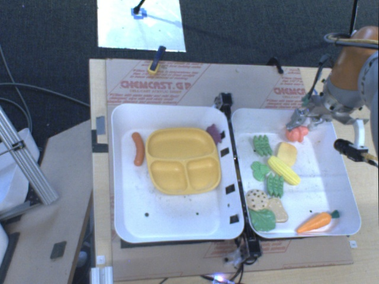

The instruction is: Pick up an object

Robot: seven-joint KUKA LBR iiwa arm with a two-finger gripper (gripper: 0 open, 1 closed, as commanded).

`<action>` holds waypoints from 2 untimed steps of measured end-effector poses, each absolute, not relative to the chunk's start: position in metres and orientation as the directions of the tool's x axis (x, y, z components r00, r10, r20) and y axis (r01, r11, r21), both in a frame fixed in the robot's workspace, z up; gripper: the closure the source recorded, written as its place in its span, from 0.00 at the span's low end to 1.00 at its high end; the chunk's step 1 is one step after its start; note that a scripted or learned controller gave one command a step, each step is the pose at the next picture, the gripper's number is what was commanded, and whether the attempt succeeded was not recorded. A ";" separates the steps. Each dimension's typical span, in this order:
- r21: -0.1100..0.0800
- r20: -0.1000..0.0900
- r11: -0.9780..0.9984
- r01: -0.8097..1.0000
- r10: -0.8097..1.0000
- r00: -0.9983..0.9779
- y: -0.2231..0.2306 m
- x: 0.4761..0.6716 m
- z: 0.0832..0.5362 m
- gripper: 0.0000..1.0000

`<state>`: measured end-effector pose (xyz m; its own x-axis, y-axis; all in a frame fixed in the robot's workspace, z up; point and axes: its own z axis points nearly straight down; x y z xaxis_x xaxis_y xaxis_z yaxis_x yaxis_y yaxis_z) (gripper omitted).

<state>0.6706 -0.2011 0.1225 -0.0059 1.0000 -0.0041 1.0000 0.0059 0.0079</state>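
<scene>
- Camera view: the claw [298, 123] hangs over the far part of the right bin [343, 182], directly above a salmon-red toy [296, 134] and touching or almost touching its top.
- Whether the claw is clenched or released cannot be told.
- Nearer than the toy lie a corn cob [284, 170] and a carrot [314, 221].
- The left bin [124, 218] holds a yellow tray [182, 160].

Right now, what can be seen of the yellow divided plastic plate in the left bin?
The yellow divided plastic plate is rounded-rectangular, glossy, with one long compartment along the far side and two smaller ones nearer the camera. It lies flat in the left white bin. An orange sausage lies beside its left edge; a small purple item sits at its far-right corner.
</scene>
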 end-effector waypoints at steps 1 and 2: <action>-0.003 0.003 0.006 1.000 1.000 -0.006 -0.143 0.608 0.121 1.00; 0.002 0.000 0.003 1.000 1.000 -0.003 -0.146 0.610 0.121 0.00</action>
<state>0.6098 -0.1461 0.1212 -0.0029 1.0000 -0.0002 1.0000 0.0029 0.0021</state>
